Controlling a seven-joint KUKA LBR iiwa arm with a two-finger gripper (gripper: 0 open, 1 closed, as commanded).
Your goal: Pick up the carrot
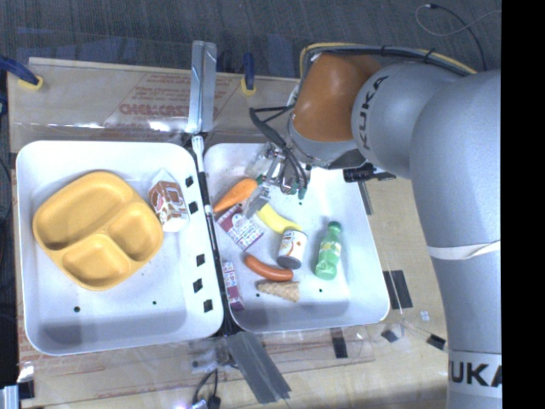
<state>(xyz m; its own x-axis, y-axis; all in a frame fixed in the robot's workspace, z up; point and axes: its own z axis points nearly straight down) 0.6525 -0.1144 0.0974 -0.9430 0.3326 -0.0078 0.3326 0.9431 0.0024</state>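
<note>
You're looking at the carrot (235, 195): orange, tapered, lying at a slant in the right bin (358, 305), up against its left wall. The gripper (274, 180) is hanging just beside its upper right end, maybe touching; you can't tell how the jaws are standing. A banana (274, 219), can (291, 246), green bottle (328, 250) and sausage (268, 268) are sitting nearby.
</note>
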